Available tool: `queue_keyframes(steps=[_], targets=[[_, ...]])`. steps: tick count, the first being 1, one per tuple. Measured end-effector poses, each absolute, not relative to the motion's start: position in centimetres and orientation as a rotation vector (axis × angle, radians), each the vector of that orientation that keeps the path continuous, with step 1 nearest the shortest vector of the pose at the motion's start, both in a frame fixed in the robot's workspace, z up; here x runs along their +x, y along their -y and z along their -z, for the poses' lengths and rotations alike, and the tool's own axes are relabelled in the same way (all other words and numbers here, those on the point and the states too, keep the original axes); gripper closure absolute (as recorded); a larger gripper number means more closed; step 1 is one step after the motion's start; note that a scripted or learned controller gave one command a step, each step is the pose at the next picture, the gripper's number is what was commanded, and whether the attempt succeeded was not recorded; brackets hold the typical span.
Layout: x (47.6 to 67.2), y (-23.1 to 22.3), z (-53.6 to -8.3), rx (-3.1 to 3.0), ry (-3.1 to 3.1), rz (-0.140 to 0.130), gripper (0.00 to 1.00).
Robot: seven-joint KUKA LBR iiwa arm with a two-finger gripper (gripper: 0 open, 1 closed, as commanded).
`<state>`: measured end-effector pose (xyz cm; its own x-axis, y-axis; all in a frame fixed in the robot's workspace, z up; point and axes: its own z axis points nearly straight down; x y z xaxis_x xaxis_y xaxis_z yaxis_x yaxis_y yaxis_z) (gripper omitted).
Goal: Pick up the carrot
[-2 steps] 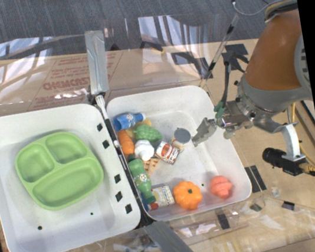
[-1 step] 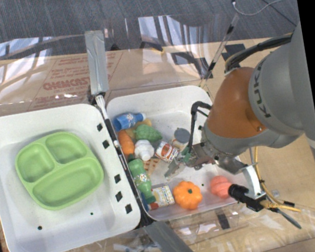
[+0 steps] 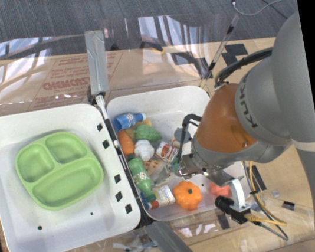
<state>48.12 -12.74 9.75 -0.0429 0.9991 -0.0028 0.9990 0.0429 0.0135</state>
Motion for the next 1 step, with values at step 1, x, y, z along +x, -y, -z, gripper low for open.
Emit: queue_keyframes(steps=[1], targets=[[48.12,12.66,-10.64,2.159,-2.27,-0.01,1.0]])
